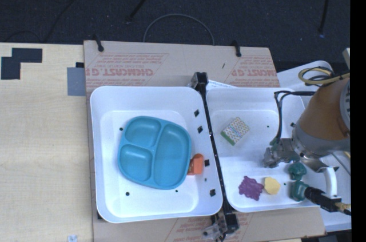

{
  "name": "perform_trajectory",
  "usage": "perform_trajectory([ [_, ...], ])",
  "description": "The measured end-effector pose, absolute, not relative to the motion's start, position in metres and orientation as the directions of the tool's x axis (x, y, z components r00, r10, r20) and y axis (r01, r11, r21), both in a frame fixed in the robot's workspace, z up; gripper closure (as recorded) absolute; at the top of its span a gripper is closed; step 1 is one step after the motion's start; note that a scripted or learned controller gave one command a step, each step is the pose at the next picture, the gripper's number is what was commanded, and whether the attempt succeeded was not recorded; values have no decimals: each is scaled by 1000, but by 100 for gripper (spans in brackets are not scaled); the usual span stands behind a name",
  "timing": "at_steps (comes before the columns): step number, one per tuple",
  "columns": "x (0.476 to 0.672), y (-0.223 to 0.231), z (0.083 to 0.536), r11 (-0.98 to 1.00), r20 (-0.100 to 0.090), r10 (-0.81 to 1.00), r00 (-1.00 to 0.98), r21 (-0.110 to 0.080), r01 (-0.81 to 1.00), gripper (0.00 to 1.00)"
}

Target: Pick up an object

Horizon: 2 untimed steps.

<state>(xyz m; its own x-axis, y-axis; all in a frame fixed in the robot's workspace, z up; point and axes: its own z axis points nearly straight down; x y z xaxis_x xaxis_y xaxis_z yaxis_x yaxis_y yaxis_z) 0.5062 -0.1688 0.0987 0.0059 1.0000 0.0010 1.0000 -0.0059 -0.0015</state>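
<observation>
The right bin (251, 100) holds a small green-and-white patterned block (235, 130) near its middle. A purple lumpy object (250, 187) and a yellow piece (272, 185) lie close together by the front wall. My gripper (274, 155) is low over the right side of that bin, up and to the right of the yellow piece and to the right of the patterned block. Nothing shows in its grasp. The left bin (103, 121) holds a blue divided plate (154, 151), with a small orange object (197, 164) at the plate's right edge.
The grey arm with its orange band (323, 115) reaches in over the right bin's right wall. Teal fittings (297, 178) and cables hang by the wrist. A black divider (209, 149) runs between the bins. Cardboard (171, 66) lies under both bins.
</observation>
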Motion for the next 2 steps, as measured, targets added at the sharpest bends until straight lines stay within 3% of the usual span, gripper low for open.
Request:
perform_trajectory([
  [2,517,-161,205,2,-1,1000,-2,4,1000,100],
])
